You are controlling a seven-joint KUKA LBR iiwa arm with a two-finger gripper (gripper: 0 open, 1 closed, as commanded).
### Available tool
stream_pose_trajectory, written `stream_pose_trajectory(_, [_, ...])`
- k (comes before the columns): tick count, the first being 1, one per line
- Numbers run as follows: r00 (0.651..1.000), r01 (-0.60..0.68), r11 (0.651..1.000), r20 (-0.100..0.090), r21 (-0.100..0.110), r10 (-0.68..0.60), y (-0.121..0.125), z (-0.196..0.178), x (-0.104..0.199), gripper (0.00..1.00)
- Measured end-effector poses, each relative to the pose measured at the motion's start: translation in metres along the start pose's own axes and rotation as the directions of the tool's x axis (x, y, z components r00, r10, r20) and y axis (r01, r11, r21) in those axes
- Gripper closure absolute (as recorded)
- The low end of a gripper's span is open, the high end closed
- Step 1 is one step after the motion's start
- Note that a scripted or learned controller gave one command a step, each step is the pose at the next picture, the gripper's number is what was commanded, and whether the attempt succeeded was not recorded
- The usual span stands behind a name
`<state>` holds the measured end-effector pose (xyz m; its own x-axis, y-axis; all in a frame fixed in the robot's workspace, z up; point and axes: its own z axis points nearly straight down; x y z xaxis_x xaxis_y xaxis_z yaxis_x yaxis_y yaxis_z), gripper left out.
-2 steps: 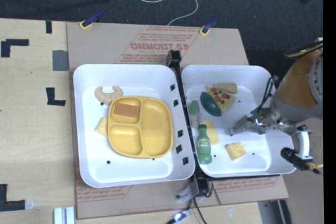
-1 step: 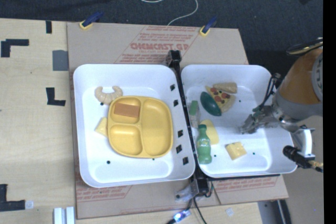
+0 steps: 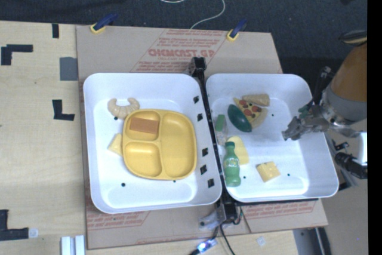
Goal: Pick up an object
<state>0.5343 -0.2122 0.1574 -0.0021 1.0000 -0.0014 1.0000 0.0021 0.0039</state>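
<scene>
Gripper [image 3: 293, 130] hovers near pizza slice [image 3: 253, 109]; apart.

Red printed lettering [image 3: 181, 52] runs across the flat brown cardboard sheet [image 3: 119, 48] that lies under the two bins, near the sheet's far edge. It is seen upside down from the camera, and its big line looks like "CHEMCAST GP", though the letters are too blurred to be sure. Smaller red lines above and below it cannot be read. More red print [image 3: 279, 208] shows on the cardboard's near edge, also too small to read.
</scene>
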Motion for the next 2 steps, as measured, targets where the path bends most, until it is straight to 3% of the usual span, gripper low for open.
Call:
stream_pose_trajectory(1, [1.000,0.000,1.000,0.001,0.000,0.000,-0.0008,-0.0626,-0.0036,1.00])
stream_pose_trajectory(2, [1.000,-0.001,1.000,-0.001,0.004,0.001,-0.0004,-0.0670,-0.0030,1.00])
